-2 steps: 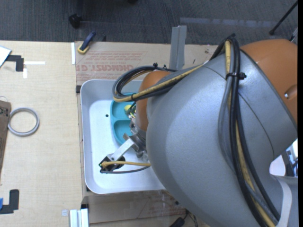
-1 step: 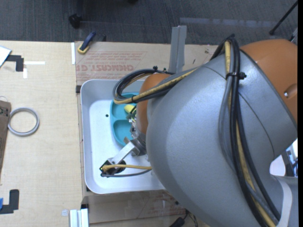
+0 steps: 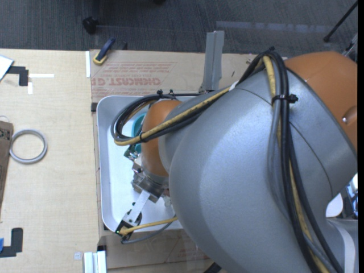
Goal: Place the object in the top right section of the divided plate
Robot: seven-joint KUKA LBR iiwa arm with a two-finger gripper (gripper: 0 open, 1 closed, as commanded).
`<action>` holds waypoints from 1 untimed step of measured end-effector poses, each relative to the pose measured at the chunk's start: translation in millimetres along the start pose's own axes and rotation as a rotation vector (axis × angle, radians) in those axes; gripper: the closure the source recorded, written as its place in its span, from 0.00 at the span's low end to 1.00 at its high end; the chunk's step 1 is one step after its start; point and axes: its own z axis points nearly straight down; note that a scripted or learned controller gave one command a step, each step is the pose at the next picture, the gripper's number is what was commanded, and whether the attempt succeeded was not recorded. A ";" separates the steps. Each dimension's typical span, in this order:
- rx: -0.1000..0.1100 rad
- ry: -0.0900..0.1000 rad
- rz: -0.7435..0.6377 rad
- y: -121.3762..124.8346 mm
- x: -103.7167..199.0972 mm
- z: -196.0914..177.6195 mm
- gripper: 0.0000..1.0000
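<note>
My arm fills most of the camera view and reaches down into a white bin (image 3: 108, 169). Its orange band and grey wrist hang over the bin's middle. The gripper (image 3: 149, 187) sits under the wrist, low over the bin floor, and the arm hides it for the most part. A teal thing (image 3: 136, 127) peeks out beside the orange band at the bin's upper part; most of it is covered, so I cannot tell whether it is the divided plate. Black and yellow cables loop over it.
A roll of grey tape (image 3: 27, 146) lies on the wooden bench to the left of the bin. Cardboard (image 3: 142, 73) lies behind the bin, with a blue and yellow tool (image 3: 104, 50) at its far corner. A grey post (image 3: 213, 58) stands at the bin's back edge.
</note>
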 end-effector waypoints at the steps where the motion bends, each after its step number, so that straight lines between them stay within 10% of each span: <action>1: -0.003 0.002 -0.092 25.8 19.1 -67.9 0.00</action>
